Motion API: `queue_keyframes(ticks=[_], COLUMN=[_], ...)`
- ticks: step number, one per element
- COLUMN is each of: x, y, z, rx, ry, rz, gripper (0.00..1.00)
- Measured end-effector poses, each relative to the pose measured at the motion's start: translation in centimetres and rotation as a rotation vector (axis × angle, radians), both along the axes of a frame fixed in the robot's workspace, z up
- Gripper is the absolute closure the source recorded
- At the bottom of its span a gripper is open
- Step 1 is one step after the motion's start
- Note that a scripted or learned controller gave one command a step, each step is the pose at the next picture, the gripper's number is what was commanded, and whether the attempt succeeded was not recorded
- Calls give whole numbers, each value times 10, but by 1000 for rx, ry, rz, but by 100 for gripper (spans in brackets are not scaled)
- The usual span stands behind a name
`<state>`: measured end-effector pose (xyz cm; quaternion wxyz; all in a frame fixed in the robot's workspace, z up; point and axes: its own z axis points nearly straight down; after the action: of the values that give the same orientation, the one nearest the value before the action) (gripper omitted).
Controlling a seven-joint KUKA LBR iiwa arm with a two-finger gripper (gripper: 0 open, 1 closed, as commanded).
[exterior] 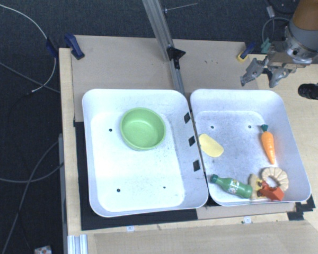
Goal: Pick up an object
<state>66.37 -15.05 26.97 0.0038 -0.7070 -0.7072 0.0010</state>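
I saw the wooden bench (122,62) carrying two shallow white plastic bins side by side, the left bin (135,197) and the right bin (244,100) touching along their inner edges. The grey arm with its orange band (310,12) reached in from the far right, and its two-finger gripper (263,76) hung over the bare bench just beyond the far rim of the right bin, its fingers spread apart with nothing between them. In the left bin, toward its far side, a round light-green plastic bowl (142,128) sat upright. In the right bin, a green plastic bottle with a red cap (231,186) lay on its side near the front rim, with a tan ring-shaped toy (275,178) and a small red piece (270,193) just right of it. An orange toy carrot (268,145) lay along the right side, and a pale yellow flat oval piece (210,145) rested by the left wall.
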Motion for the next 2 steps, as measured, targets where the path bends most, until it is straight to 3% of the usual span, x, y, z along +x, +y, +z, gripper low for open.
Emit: queue_keyframes(ticks=[1, 2], x=[-10, 0], y=[5, 4], z=[-50, -103], rx=[0, -1], ry=[7, 4], rz=[-1, 1], gripper=[0, 0])
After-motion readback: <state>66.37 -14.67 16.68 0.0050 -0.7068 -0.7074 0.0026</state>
